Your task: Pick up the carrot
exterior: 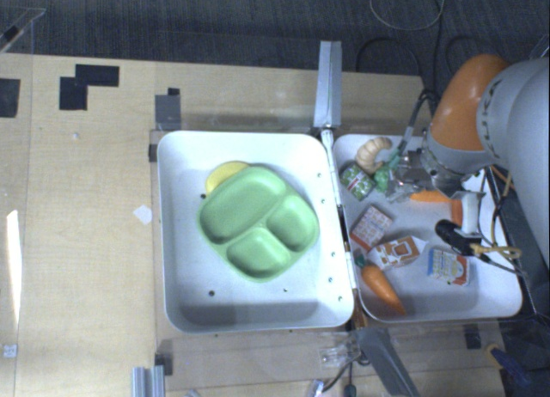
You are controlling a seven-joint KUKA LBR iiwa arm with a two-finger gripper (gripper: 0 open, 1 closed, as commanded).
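pale wooden bench (77,241) spreads under two shallow white bins set side by side, with dark carpet and a loop of cable beyond its far edge. left bin (176,292) holds a green divided plate (259,222), tilted across the middle, with a yellow round thing (222,174) peeking out from behind its far corner. right bin (498,296) is crowded: the carrot (380,287) lies near the front left corner, close to the wall shared with the other bin, orange, tapered, a bit of green at its top end pointing toward the bin's middle. just beside it sit a small carton (398,252) and a patterned packet (370,226); farther back are a green can (356,180) and a pale croissant-like piece (372,152), and toward the right a small blue and white pack (448,265). the arm (481,112) reaches in from the right, and its gripper (404,172) sits low over the back part of the right bin, near the can, well apart from the carrot. whether it is parted or closed cannot be told from this angle, and nothing is seen held in it. by my judgement the task is in its approach step, the pick not yet made. the next move calls for travelling toward the front left corner, lining up across the carrot's narrow width, and descending without nudging the carton or catching the bin wall so close alongside.
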